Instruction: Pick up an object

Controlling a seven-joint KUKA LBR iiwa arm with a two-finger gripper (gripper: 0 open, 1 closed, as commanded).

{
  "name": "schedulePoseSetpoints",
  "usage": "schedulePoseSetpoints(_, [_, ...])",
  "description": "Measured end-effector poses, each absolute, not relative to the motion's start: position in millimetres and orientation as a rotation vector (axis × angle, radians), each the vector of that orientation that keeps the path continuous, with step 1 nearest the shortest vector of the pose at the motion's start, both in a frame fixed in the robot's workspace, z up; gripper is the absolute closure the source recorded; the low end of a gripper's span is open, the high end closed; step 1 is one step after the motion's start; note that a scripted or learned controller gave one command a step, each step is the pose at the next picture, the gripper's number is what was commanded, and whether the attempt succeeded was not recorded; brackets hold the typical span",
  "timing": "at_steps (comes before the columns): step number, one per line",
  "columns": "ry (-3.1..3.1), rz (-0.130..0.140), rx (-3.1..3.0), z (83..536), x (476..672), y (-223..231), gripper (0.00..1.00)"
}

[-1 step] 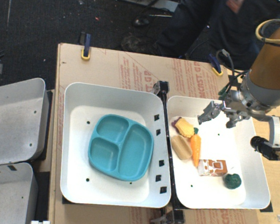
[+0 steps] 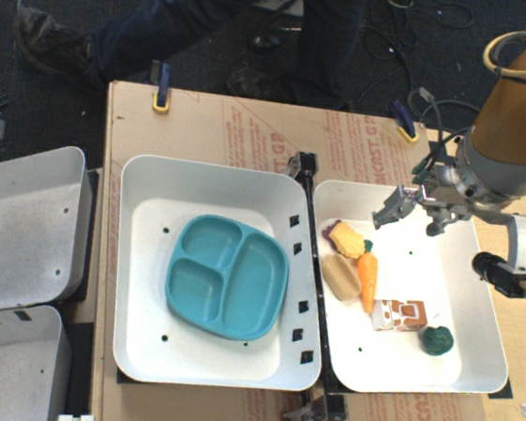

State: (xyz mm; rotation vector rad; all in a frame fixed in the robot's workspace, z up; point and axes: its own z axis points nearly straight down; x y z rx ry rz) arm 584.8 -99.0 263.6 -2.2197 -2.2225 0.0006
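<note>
The right bin holds several small items. A yellow piece lies at its left side, with an orange carrot and a tan bread roll just below it. A brown and white box and a dark green lump lie further right. My gripper hangs over the bin's back part, up and to the right of the yellow piece. It is open, its fingers spread wide with nothing between them.
A teal divided plate lies in the left bin. A black divider runs between the bins. Blue and yellow clamps sit at the board's back edge. White bin lids lie off to the left.
</note>
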Motion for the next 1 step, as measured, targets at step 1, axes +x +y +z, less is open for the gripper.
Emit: schedulePoseSetpoints(1, [-2.219, 0.004, -2.22, 220.0, 588.2, -99.5, 0.0])
